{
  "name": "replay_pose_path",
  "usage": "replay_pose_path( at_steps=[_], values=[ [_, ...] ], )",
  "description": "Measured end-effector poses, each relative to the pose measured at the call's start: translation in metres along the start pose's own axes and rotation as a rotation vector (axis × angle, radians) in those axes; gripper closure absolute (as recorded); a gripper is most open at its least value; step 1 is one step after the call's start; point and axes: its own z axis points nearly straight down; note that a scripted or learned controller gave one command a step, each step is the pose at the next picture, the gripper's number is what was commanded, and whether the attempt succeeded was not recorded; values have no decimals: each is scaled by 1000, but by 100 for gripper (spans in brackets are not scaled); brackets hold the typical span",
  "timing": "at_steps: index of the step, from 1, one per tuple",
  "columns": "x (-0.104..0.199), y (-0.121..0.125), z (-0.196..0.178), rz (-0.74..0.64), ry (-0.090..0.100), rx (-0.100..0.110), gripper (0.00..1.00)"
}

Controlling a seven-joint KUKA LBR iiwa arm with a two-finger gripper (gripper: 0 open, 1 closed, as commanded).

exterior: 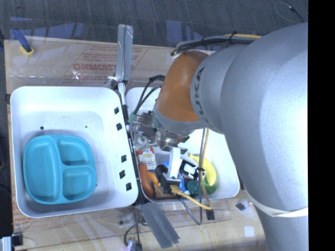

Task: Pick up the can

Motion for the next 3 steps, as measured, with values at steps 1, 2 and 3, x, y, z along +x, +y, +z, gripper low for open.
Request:
replay_pose_path(
  at_steps=[1, 2, 3],
  values=[
    [23, -43, -67, 178, 2, -3, 100],
    [39, -17, -49, 51, 0, -3, 100],
    [80, -58, -122, -234, 1, -6, 100]
  ],
)
